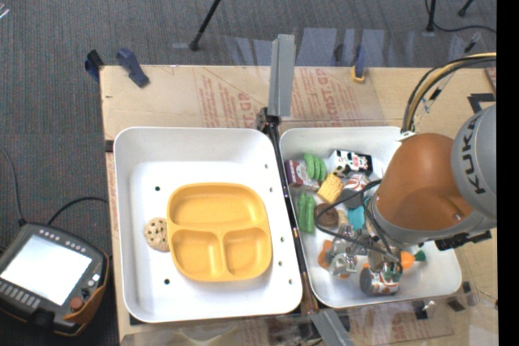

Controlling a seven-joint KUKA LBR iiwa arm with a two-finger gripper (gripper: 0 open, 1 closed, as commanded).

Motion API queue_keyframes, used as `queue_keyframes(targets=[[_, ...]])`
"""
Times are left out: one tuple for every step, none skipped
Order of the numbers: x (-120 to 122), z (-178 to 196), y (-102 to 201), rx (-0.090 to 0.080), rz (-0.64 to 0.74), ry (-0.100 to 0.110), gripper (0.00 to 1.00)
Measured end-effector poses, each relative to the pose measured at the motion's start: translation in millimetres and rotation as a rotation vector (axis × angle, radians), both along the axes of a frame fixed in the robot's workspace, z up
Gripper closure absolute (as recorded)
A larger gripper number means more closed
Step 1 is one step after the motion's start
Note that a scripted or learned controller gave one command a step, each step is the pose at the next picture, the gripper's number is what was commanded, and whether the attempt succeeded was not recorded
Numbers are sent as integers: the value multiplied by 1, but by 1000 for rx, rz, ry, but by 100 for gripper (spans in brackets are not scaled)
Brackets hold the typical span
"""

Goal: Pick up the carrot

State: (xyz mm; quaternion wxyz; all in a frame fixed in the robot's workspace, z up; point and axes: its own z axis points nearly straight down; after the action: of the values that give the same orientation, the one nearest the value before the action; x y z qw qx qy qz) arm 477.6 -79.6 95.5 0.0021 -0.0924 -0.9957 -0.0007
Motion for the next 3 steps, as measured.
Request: queue_keyframes(targets=[[1, 166, -32, -5, 93, -18, 100], [-1, 160, -31, -1, 94, -5, 0], [-1, -9, -22, 1, 310, -4, 0]])
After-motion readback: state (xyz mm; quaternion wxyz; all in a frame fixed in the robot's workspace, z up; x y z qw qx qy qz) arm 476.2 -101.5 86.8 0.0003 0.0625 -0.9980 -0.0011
